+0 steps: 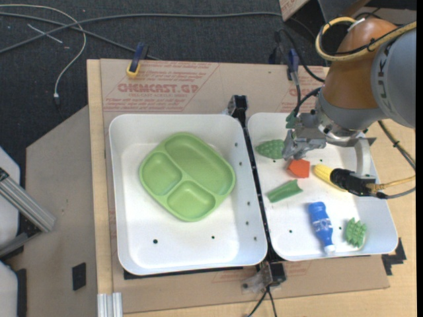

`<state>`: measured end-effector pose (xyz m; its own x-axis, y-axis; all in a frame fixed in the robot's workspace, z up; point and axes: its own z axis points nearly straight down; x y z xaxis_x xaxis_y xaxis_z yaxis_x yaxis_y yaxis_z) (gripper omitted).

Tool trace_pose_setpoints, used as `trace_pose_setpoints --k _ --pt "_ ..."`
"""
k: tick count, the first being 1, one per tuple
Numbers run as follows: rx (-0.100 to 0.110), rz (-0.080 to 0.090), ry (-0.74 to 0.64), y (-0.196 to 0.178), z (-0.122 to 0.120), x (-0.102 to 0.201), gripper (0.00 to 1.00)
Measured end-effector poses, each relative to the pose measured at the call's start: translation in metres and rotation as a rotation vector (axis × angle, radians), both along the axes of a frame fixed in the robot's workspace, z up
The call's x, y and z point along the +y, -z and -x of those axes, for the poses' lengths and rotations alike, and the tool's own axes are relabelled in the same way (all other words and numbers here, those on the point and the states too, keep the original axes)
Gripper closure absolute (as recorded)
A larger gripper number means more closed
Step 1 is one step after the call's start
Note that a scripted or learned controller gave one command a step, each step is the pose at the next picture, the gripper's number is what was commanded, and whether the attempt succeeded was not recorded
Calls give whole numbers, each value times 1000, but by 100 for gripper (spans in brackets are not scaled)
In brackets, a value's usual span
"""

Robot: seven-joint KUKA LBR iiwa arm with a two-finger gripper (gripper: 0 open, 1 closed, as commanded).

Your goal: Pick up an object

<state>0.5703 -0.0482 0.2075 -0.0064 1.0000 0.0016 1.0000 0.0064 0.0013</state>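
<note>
Camera view: right bin (380, 243), approach step. End effector (297, 152) low over the bin's upper left, just above the orange block (299, 170) and beside a green leafy piece (269, 149); finger state cannot be told. Arm (360, 71) reaches in from the right, wrist pointing down. Next move likely calls for a short descent centred on the block.

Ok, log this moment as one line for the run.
arm over right bin | hand low beside orange block | nothing seen held | green divided plate in left bin
</note>
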Motion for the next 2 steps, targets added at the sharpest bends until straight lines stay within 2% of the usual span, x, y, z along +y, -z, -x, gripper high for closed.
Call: trace_pose_setpoints --k 1,2 --pt "-2 0 0 -9 -18 60 100" --pt "-1 -1 0 -20 -25 109 100"
